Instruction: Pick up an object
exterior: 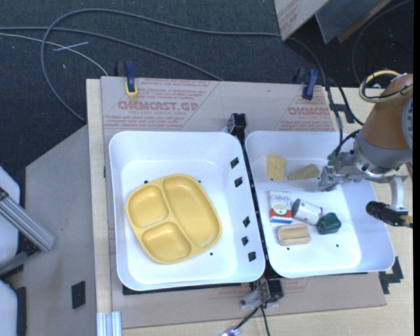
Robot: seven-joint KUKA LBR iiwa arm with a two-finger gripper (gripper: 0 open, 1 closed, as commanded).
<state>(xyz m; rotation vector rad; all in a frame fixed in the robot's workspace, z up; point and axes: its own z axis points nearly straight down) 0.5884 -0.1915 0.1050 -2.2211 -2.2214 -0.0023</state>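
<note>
Yellow tray [172, 217]; white bins [121, 164] (green object [329, 224])

This is a robotics lab or test cell, not a home; the tabletop [197, 98] is a raw brown board printed with red maker's lettering, held at its far edge by blue clamps [130, 77]; two shallow white bins [121, 197] sit side by side on it, joined by black clips [235, 163] along their shared wall; loose grey cables [65, 39] trail over dark carpet [164, 33] behind the board; an aluminium frame rail [23, 220] stands at the left; a cardboard box [295, 16] rests at the far edge; an industrial arm [384, 131], grey with an orange band, reaches in from the right.
</note>
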